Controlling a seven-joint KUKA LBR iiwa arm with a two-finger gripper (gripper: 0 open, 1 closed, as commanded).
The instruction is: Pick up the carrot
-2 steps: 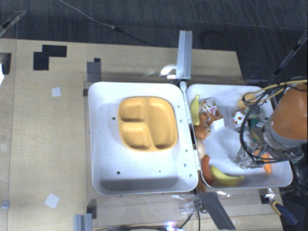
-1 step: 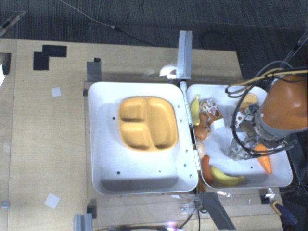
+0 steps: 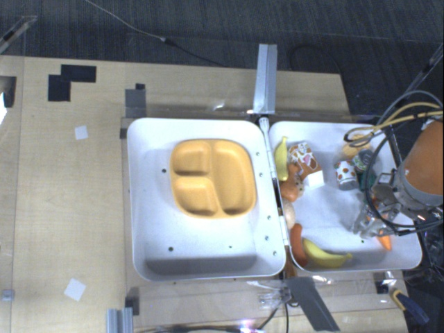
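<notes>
The carrot [image 3: 384, 242] shows as a small orange piece on the floor of the right bin [image 3: 326, 214], near its front right corner. My gripper [image 3: 366, 225] hangs low over the bin floor just left of the carrot and slightly behind it, very close to it. The wrist and a tangle of cables cover the gripper from above. Part of the carrot may be hidden under the arm.
The right bin also holds a banana [image 3: 326, 255] at the front, a red piece [image 3: 297, 238] beside it, a yellow fruit [image 3: 280, 159], a patterned packet [image 3: 302, 157] and a small white cup [image 3: 347, 175]. A yellow divided plate [image 3: 211, 177] lies in the left bin [image 3: 149, 207].
</notes>
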